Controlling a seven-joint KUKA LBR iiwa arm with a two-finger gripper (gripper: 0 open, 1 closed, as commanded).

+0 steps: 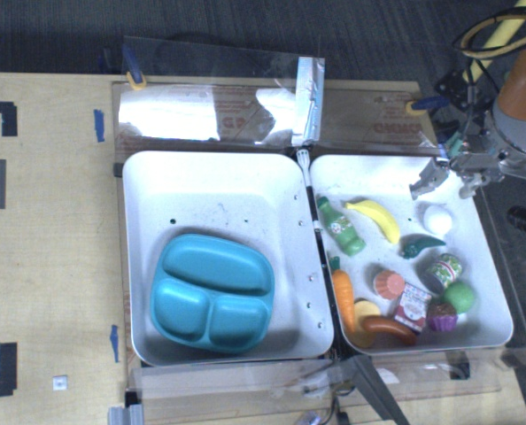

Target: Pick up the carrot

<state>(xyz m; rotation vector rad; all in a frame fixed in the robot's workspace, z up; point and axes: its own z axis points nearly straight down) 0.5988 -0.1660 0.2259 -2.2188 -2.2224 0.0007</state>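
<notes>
Nearest the camera, the carrot (343, 297) lies lengthwise along the left wall of the right bin (498, 321), beside a hot dog (387, 328). Gripper (446, 179) hangs over the bin's far right corner, fingers spread, holding nothing. Judged step: approach. Next move calls for travel across the banana (375, 219) and descent onto the carrot.

A robotics lab, by the look of it: a plywood bench (42, 264) marked with black tape squares, two white bins (148, 180) screwed side by side, plastic toy food, bundled cables (489, 38) far right
</notes>
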